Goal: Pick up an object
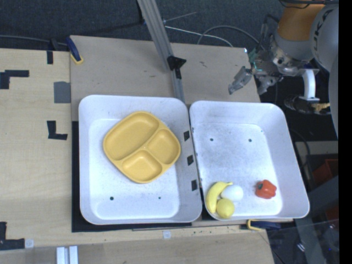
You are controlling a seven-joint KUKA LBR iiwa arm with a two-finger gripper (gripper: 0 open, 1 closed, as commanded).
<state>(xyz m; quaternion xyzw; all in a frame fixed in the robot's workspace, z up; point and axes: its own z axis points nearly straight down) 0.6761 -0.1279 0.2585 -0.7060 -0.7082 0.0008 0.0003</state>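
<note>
Above the far edge of the right bin [275, 147], the gripper [245, 80] hangs over bare bench, grasping nothing; whether it is open or closed I cannot tell, because this part is small and dim. It probably waits there so the camera sees both bins freely.

Possible objects lie together in the near part of that bin: a yellow banana [214, 193] curved around a white egg [233, 192], a lemon [225, 208] touching both, and a small red pepper [265, 189] apart at their right. The pepper, standing alone, seems easiest to take.

The left bin [91, 147] carries a yellow divided plate [141, 146].
</note>
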